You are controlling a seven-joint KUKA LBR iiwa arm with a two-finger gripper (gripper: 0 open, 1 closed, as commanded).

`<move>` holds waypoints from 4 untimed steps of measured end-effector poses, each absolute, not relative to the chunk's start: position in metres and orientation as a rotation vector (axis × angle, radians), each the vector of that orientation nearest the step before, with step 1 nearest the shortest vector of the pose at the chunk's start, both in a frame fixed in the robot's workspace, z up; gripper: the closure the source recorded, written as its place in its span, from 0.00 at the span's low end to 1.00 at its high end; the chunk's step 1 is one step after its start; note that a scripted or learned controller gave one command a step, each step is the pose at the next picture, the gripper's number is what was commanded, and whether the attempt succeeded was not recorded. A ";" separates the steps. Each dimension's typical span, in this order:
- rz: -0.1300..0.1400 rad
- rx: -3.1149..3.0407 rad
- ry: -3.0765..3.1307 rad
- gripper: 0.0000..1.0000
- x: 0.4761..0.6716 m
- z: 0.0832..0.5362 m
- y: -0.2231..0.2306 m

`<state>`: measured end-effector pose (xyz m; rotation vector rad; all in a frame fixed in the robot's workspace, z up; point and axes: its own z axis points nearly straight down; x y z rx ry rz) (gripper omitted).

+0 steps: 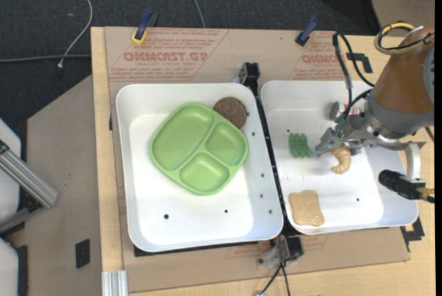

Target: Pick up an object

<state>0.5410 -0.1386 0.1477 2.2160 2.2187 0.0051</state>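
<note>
The hand point(331, 144), grip state I cannot tell, hovers touching the small curved tan croissant-shaped toy point(341, 162), probably light, rigid, best pinched mid-curve.

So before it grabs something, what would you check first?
1. Gripper over the right bin: ok.
2. Something within reach: ok, a tan curved piece lies just under the gripper.
3. Gripper lined up on that piece: cannot tell.
4. Neighbours apart: ok, the green piece and the tan slab lie separate.
5. Anything already held: cannot tell.
</note>
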 end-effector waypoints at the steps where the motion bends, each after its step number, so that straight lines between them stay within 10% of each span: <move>1: 0.006 2.216 2.218 1.00 0.540 0.211 -0.143; 4: -0.002 2.219 2.232 1.00 0.558 0.237 -0.032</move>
